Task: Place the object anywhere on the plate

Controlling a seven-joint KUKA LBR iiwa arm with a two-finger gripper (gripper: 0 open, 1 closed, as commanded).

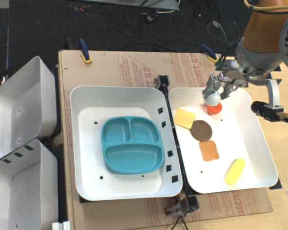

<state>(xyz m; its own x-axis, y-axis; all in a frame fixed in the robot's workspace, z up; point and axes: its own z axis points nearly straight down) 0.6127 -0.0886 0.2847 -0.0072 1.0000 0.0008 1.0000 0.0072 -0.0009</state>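
- Task barely begun, by the look of it: teal plate [132, 144] in the left bin [81, 104], frame centre-left, nothing resting on any of its three compartments.
- Gripper [212, 98] low over upper part of the right bin [264, 143], upper right of frame, directly over a small red-orange object [214, 109].
- Fingers: open or closed, cannot tell; tips blur into a pale rounded bit just above the red-orange object. No confirmed grasp.
- Likely target that red-orange object, judging from gripper position; touching or just beside the fingertips, sitting on the bin floor or barely off it.
- Left to do: secure a grasp, lift, cross the divide between bins toward frame left, set down on plate.
- Count, right bin: one red-orange object, one pale yellow slice [185, 118], one brown disc [201, 130], one orange-tan slab [209, 151], one yellow oblong piece [235, 171]. Five in all.
- Slice and disc touching; slab just below disc; oblong piece apart, lower right.
- Count otherwise: two bins on the surface [129, 66], one plate, one arm.
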